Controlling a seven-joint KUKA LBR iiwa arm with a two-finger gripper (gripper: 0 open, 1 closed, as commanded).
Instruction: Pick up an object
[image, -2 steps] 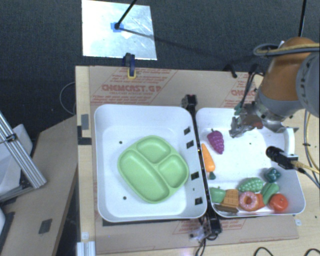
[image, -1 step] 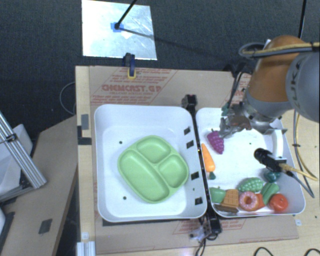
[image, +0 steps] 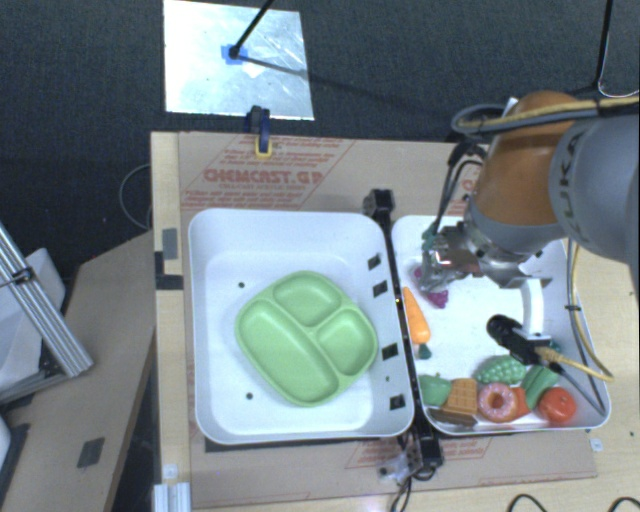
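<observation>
My gripper (image: 437, 266) hangs over the upper left part of the right bin (image: 470, 320), with the grey and orange arm reaching in from the right. Just below it lies a small purple toy (image: 437, 296); whether it touches the gripper I cannot tell. An orange carrot (image: 415, 316) lies along the bin's left wall. Along the front edge sit a green piece (image: 433, 388), a tan waffle (image: 461, 399), a pink donut (image: 497, 402), a bumpy green vegetable (image: 503, 371) and a red tomato (image: 558, 403).
The left bin (image: 230, 260) holds a light green divided plate (image: 305, 338). A black divider with clips (image: 392, 300) runs between the two bins. A shiny sheet (image: 238, 58) lies on the dark floor behind the bench.
</observation>
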